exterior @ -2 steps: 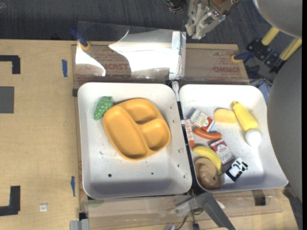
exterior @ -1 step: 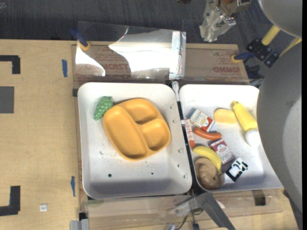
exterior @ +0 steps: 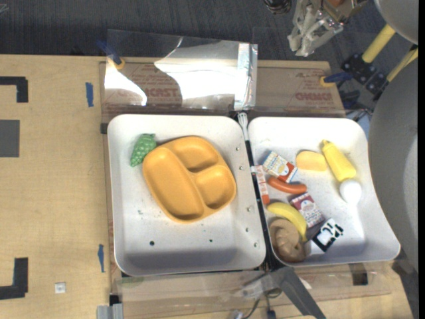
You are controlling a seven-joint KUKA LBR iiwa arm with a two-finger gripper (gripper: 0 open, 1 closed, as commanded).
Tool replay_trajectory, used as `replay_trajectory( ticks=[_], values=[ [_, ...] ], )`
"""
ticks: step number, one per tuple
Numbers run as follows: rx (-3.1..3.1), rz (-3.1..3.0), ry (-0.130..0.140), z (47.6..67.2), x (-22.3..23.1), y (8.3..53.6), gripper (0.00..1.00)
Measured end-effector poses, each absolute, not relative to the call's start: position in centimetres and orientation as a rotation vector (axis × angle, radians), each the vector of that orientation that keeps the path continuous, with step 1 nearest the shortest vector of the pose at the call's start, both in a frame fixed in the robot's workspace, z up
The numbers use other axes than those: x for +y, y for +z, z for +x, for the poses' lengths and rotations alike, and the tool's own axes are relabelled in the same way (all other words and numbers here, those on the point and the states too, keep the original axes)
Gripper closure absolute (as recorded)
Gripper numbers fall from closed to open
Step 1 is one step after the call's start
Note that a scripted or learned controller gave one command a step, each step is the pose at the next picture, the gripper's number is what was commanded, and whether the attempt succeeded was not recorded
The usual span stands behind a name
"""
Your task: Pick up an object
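White bins, two of them side by side on the desk. End effector (exterior: 307, 37) sits at the top of the view, beyond the far edge of the right bin (exterior: 378, 208), well apart from everything pickable. It grasps nothing; from this angle I cannot tell whether it is released or clenched.

Key relation: every candidate in the right bin lies toward the near side of the view from the end effector, roughly straight below it in the picture and slightly right. Nearest to it look like the mustard bottle (exterior: 339, 165) and the pale yellow piece (exterior: 310, 161) just beside the bottle.

Long axes:
- mustard bottle: runs from far-left to near-right, white cap at the near end
- hot dog (exterior: 287, 186): roughly left-right, slight tilt
- banana (exterior: 290, 216): curved, left-far to right-near, touching the brown round thing (exterior: 287, 240)

Counts, right bin: one mustard bottle, one pale yellow piece, one hot dog, one banana, one brown round thing, one red and white box (exterior: 277, 165), one small dark red packet (exterior: 309, 209), one black and white box (exterior: 327, 234). Eight, as far as I can tell; the cluster is tight, so something small could be hidden.

Left bin (exterior: 126, 238): one orange divided tray (exterior: 189, 177), one green bunch (exterior: 141, 149) touching its far-left edge.

My guess: mustard bottle is the easiest target, since it stands clear of the cluster on its right side. Close across its short axis.
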State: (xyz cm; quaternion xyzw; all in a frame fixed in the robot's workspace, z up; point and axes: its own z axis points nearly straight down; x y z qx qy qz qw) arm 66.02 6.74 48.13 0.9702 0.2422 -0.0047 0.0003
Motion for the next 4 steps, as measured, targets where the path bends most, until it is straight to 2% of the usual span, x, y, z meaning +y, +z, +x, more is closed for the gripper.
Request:
replay_trajectory(
  ticks=[2, 3, 4],
  values=[
    [0.914, 3.008, -0.018, 65.8, 1.0, 48.1, 1.00],
    [1.497, 2.766, -0.016, 65.9, 0.9, 48.1, 1.00],
    [1.797, 2.579, -0.010, 66.8, -0.8, 48.1, 1.00]
  ],
)
